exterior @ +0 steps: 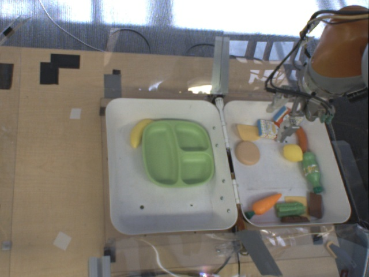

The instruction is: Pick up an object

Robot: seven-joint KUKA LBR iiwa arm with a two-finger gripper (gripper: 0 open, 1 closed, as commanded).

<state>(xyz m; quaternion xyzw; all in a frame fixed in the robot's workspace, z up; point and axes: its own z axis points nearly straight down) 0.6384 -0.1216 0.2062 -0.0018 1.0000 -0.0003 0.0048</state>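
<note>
Hovering tool — perhaps touching carton, right bin

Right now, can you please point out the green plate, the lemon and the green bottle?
green plate [176, 153]: camera view, on the ridge between its compartments.
lemon [293, 153]: camera view, on the middle of its yellow skin.
green bottle [311, 169]: camera view, on the middle of its body.

Grey arm; orange band; seemingly black cables
</note>
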